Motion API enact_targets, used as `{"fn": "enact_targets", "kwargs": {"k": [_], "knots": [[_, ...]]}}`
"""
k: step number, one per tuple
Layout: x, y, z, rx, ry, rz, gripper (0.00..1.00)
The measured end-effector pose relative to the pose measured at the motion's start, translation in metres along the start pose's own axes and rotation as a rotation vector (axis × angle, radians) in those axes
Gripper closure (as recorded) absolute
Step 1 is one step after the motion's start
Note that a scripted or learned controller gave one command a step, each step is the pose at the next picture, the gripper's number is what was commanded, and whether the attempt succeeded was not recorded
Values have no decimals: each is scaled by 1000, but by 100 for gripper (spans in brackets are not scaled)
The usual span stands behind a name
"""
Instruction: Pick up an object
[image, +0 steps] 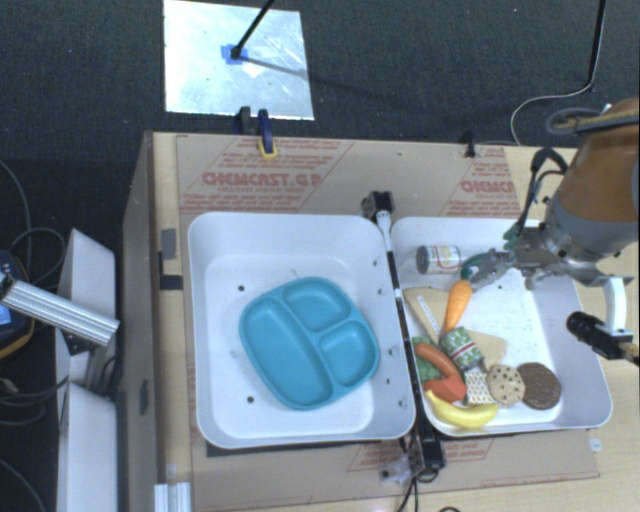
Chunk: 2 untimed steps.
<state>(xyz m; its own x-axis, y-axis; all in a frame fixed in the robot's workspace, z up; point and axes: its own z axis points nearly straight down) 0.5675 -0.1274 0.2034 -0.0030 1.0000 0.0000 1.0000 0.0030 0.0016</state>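
The right bin (590, 395) holds several toy foods. A small can (438, 259) lies on its side at the bin's back left, and an orange carrot (457, 303) stands just in front of it. My gripper (482, 268) hangs low over the back of this bin, pointing left, just right of the can and above the carrot's top. Nothing shows between its tips. Near the front lie a red pepper (441, 366), a green patterned piece (460, 346), a banana (462, 414), a chip cookie (506, 384) and a brown cookie (540, 385).
The left bin (215, 300) holds a blue divided plate (308, 341). A pale yellow wedge (424, 305) lies by the divider between the bins. The bare floor of the right bin lies at its right side, under the arm (600, 200).
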Motion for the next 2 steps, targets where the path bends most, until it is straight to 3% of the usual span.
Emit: {"fn": "enact_targets", "kwargs": {"k": [1, 2], "knots": [[29, 17, 94, 4, 1, -1, 0], [29, 13, 112, -13, 1, 1, 0]]}}
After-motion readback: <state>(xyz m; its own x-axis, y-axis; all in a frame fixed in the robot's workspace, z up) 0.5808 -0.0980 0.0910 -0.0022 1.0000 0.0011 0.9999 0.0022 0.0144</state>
